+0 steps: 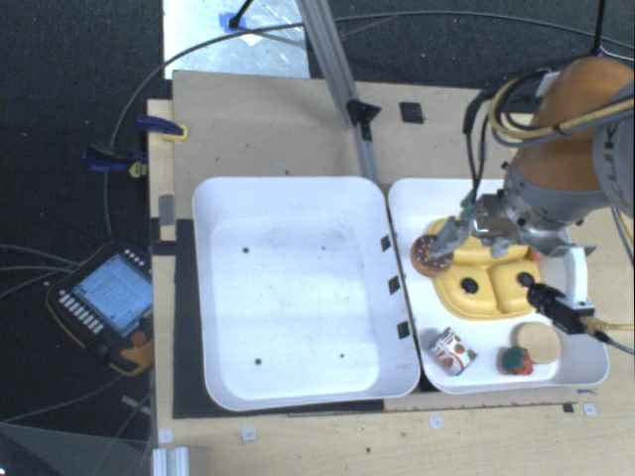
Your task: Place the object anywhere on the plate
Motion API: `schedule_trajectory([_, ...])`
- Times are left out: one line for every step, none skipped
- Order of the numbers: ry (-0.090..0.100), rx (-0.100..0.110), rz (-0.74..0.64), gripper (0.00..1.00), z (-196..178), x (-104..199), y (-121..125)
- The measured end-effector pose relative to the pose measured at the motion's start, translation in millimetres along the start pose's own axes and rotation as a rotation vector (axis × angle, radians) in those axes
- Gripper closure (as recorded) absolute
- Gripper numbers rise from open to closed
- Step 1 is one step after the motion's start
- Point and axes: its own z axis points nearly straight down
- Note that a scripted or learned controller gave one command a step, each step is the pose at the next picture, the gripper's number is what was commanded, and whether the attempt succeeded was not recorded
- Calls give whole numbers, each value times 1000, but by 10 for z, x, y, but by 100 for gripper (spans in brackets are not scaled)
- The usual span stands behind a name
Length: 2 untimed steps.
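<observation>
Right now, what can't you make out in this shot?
- Gripper: fingers blurred against the yellow plate; open or shut is unclear.
- Donut: whether it is gripped is too small to tell.
- Right bin: far corner hidden under the arm.
- Can: label too small to read.

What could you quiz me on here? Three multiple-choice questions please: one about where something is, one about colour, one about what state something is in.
1. Which bin holds the yellow plate?
A. left bin
B. right bin
C. neither bin

2. What colour is the band above the arm's wrist?
A. blue
B. green
C. orange

3. Where is the hand?
A. above the plate's left end, beside the round brown piece
B. over the left bin
C. off the bench

Answers: 1 B, the plate lies in the right bin with the small can and other toys. 2 C, the band is orange. 3 A, the hand hangs at the plate's left end.
</observation>
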Motion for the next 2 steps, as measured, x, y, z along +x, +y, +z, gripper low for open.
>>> schedule_trajectory([0,1,0,100,128,514,50])
schedule_trajectory([0,-1,-1,100,204,1058,209])
